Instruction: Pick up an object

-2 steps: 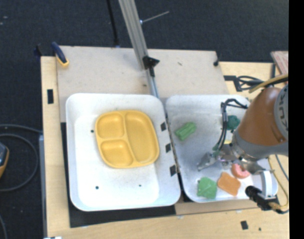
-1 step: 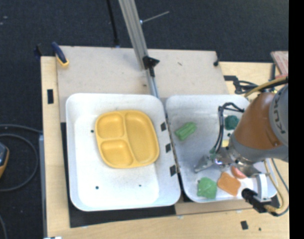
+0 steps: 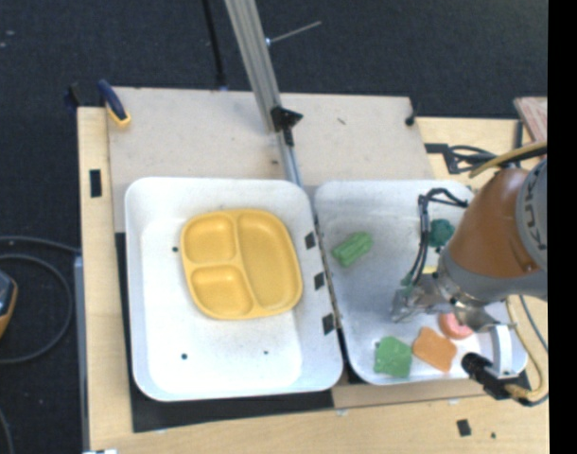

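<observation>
In the camera view, the grey arm with its orange band hangs over the right white shallow bin, its two-finger gripper low above bare floor, and I cannot tell its state. Candidates lie loose nearby: a green square block at its six o'clock, an orange flat block at five, a green oblong piece at ten. The yellow three-compartment plastic tray sits centred in the left white bin, probably out of play.

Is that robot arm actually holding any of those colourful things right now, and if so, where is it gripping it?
Nothing is visibly held. The gripper sits low over bare floor of the right bin, apart from the green block.
</observation>
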`<state>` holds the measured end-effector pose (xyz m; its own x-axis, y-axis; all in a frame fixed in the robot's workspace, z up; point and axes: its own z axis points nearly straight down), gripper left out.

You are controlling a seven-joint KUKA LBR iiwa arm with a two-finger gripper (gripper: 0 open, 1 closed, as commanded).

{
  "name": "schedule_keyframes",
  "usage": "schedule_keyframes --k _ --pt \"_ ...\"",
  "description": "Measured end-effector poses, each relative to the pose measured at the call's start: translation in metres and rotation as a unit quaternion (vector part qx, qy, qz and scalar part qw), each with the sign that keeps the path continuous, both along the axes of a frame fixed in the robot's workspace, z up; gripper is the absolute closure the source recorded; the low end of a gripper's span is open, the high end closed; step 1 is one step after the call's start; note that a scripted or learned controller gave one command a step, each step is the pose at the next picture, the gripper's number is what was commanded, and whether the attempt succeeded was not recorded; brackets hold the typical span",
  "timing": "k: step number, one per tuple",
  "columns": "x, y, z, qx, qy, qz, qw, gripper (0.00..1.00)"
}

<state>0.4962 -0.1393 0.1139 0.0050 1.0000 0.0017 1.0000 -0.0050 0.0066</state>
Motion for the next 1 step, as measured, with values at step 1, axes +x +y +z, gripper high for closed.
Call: schedule_keyframes --k 1 --pt "-0.0025 -0.0039 0.0628 -0.0022 0.000 0.004 1.0000 1.00"
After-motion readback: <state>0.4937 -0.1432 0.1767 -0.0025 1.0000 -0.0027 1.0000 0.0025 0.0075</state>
